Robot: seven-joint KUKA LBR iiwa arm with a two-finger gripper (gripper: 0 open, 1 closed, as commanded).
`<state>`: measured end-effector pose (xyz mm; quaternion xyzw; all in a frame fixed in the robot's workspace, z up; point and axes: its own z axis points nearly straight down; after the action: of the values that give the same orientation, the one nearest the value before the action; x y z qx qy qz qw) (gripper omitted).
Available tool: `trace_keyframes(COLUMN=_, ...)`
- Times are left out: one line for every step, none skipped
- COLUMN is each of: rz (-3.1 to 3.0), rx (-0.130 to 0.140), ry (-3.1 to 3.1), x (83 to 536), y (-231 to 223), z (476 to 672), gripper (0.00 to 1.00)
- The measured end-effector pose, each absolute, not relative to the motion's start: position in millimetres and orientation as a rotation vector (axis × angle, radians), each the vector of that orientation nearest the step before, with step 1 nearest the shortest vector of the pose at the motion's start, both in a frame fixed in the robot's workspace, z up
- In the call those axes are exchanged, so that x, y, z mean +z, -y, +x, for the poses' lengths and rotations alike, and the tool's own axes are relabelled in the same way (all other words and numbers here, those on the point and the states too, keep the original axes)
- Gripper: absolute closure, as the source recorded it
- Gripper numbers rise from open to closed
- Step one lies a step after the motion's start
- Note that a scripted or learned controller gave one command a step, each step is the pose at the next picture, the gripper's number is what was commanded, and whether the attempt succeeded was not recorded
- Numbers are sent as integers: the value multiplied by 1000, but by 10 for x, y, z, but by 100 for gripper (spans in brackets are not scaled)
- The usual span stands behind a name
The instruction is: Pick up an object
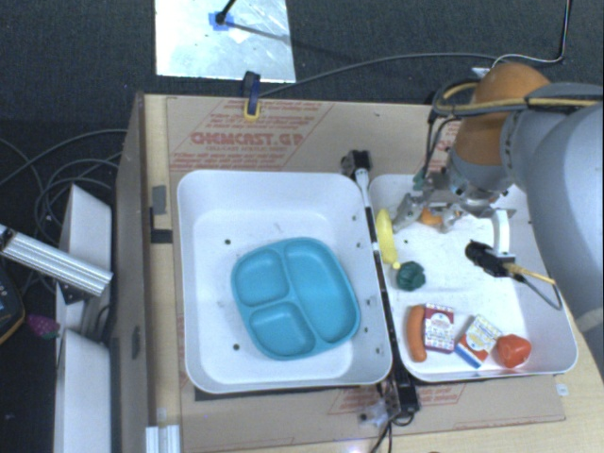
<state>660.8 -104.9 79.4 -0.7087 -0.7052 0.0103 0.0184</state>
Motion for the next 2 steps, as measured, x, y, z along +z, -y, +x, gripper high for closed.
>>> trace_keyframes(rz=-2201, rx=32, ry=2191, x=794, y=1063, z=6608, gripper=0)
trace_keyframes(rz=-2208, rx=39, ry=2195, x=797, y=1023, z=6605, gripper=0)
